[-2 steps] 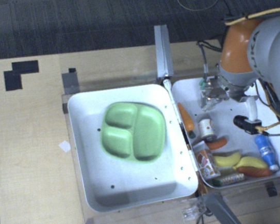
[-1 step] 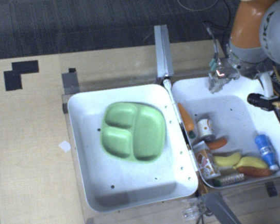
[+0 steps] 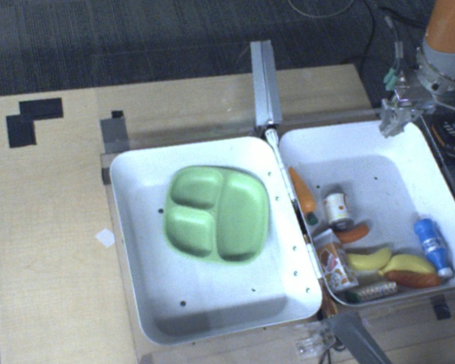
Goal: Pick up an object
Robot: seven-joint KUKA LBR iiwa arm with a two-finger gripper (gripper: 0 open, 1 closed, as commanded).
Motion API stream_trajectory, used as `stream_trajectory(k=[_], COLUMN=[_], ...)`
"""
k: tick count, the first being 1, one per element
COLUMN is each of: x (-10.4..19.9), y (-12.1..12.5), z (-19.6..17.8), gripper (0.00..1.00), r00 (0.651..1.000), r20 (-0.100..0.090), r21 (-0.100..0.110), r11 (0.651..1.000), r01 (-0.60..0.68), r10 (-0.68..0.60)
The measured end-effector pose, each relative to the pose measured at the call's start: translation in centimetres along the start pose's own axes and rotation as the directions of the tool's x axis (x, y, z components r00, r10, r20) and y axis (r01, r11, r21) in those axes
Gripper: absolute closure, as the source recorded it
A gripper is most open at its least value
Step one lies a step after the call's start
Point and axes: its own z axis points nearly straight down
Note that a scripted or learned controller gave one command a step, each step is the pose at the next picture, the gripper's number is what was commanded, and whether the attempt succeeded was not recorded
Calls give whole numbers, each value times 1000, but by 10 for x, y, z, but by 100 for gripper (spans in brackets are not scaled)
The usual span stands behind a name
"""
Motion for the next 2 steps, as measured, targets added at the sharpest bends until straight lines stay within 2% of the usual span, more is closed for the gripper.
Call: stream_trajectory(k=[1,2], x=[35,5], y=[-11,20], z=[17,-59], gripper=[100,100], r00=[994,963], r20=[-2,1], r21=[4,1], r11=[994,963], r01=[113,-270], r10=[-113,270])
